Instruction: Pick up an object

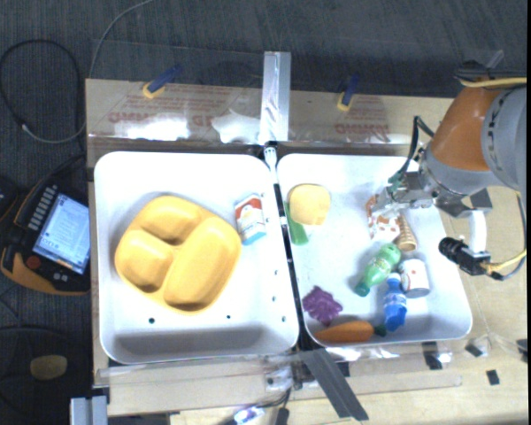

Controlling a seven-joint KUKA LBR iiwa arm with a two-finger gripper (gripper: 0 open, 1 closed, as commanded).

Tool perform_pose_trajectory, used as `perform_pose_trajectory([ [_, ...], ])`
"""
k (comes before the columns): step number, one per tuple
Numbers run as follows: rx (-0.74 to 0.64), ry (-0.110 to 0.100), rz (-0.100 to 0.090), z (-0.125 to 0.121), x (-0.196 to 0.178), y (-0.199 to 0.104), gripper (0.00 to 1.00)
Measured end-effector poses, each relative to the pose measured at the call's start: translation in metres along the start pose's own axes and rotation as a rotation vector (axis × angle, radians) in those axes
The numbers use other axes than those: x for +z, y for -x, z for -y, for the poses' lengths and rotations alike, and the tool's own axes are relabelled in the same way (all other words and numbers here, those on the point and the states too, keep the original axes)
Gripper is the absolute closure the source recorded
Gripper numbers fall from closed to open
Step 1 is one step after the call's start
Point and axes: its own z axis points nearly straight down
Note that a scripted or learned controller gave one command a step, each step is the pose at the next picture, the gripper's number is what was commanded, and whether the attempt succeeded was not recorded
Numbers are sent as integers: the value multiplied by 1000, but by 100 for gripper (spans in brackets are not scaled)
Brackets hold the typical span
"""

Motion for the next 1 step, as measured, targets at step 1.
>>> perform_pose_trajectory([
  [1, -1, -4, 0, 1, 2, 0, 0],
])
